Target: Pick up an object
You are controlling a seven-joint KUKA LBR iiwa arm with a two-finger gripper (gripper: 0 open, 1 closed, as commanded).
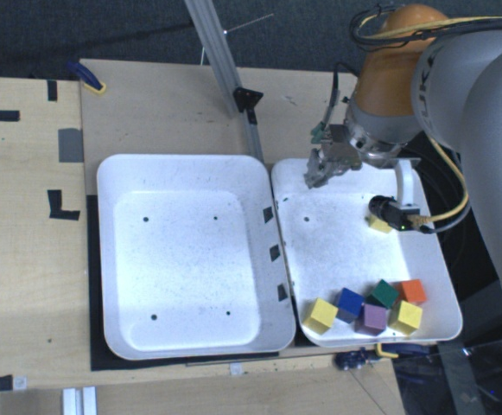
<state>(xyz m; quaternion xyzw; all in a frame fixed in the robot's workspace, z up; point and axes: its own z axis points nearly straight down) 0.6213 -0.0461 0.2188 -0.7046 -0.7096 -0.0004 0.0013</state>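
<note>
Seven small blocks lie in the right bin [295,258], one of two shallow white bins side by side on the counter [26,258]. Six of them are bunched along that bin's edge lowest in the view, towards its lower right corner. A left yellow block [321,315] sits at the end of the bunch nearest the left bin [186,175]. Just beside it is a blue block [350,303], then a purple block [374,318]. A green block [384,293] lies just behind the purple one, and an orange block [413,291] touches or nearly touches the green one on the side of the right wall. A right yellow block [408,317] sits just below the orange one, closest to the corner.

A lone yellow block [379,224] lies well apart from the bunch, near the middle of the bin's right wall.

From the right, the grey arm [458,85] with its orange band reaches to the right bin's far left corner. The fingers [314,176] point down there, near the far rim. They look drawn together to a single tip with nothing between them, well apart from every block.

A slanted grey metal rail [219,41] crosses the counter's far edge and ends by the gap between the bins. Black tape marks [59,204] dot the counter's left side.
</note>
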